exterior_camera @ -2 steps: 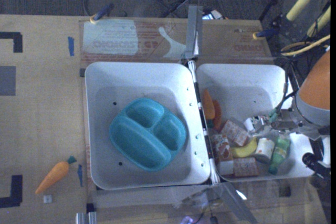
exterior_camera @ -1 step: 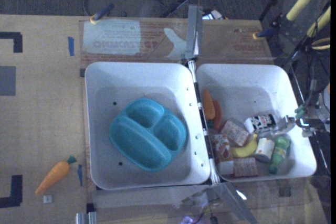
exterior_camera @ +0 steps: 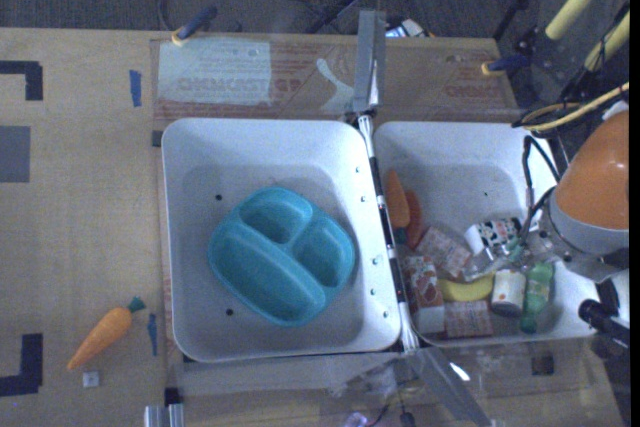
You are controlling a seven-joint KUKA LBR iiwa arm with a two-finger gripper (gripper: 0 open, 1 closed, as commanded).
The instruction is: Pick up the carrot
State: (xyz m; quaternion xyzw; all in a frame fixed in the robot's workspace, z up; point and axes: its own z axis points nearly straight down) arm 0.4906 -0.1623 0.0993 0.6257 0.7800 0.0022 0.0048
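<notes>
Reaching in from the right, the grey arm with its orange band (exterior_camera: 600, 180) hangs over the right-hand white bin (exterior_camera: 450, 150), and its gripper (exterior_camera: 520, 250) sits low among the clutter there: a yellow banana (exterior_camera: 466, 290), a small green bottle (exterior_camera: 538, 293) and some printed packets (exterior_camera: 440, 250). Whether the gripper is wide, narrow or holding anything cannot be told from this angle. An orange toy carrot with a green top (exterior_camera: 100, 336) lies on the wooden bench (exterior_camera: 70, 215), outside both bins, just beyond the left-hand white bin (exterior_camera: 190, 155) that holds a turquoise divided plastic plate (exterior_camera: 283, 255). A second long orange piece (exterior_camera: 398, 200) rests against the right bin's left wall and may also be a carrot. The task looks to be at the approach stage; next, the gripper would need to centre over one carrot, align with its length and descend.
</notes>
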